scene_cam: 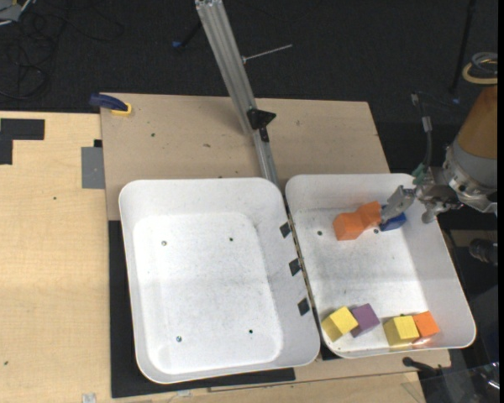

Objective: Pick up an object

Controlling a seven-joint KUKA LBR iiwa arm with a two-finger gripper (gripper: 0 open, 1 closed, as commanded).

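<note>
From the camera view, the gripper (392, 211) is hanging low over the right bin (437, 263), at the right end of an orange block (357, 221), with a small blue piece (393, 222) lying just beside that end. Its fingers are standing slightly apart, and nothing is sitting between them. The risk I am judging here is that one finger is coming down on the block's edge or on the blue piece, so that closing would only be nudging the block aside or pinching air. The orange block is lying tilted in the upper middle of the right bin, looking chunky and matte, well apart from the yellow, purple and orange cubes (385, 322) along the bin's near wall.
</note>
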